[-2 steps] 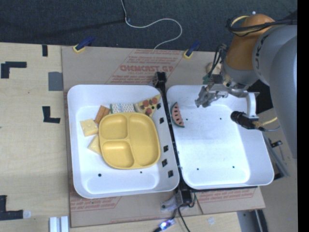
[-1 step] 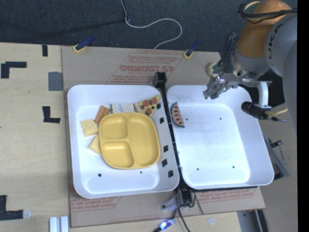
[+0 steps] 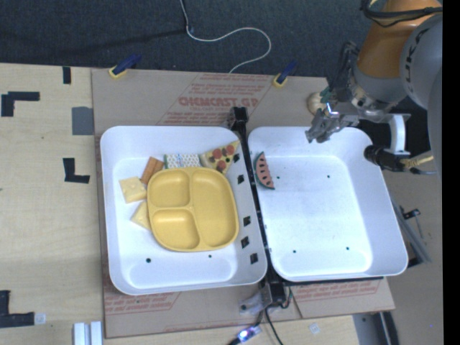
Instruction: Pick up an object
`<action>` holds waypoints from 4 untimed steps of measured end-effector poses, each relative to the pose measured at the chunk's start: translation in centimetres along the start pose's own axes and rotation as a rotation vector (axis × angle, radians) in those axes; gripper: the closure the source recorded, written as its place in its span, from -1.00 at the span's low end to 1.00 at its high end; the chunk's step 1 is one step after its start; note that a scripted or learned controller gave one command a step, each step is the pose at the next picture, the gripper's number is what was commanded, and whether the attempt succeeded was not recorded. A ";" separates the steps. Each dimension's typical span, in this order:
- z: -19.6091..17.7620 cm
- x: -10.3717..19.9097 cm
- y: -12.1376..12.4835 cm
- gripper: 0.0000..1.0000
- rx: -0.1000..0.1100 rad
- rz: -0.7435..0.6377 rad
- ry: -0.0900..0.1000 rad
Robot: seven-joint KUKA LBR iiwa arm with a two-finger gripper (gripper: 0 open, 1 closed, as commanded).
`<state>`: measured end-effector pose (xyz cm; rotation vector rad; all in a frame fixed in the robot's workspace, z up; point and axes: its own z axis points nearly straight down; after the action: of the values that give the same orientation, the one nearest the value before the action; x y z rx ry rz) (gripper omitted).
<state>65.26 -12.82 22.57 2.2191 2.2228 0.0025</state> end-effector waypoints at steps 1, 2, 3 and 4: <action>1.0 3.4 -3.2 1.00 0.005 -0.001 0.000; 1.0 8.1 -6.7 1.00 0.006 -0.002 0.000; -0.1 12.3 -10.8 1.00 0.006 -0.003 0.001; -0.1 16.1 -15.8 1.00 0.008 -0.003 0.000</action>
<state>49.39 3.29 22.67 2.2205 2.2299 -0.0060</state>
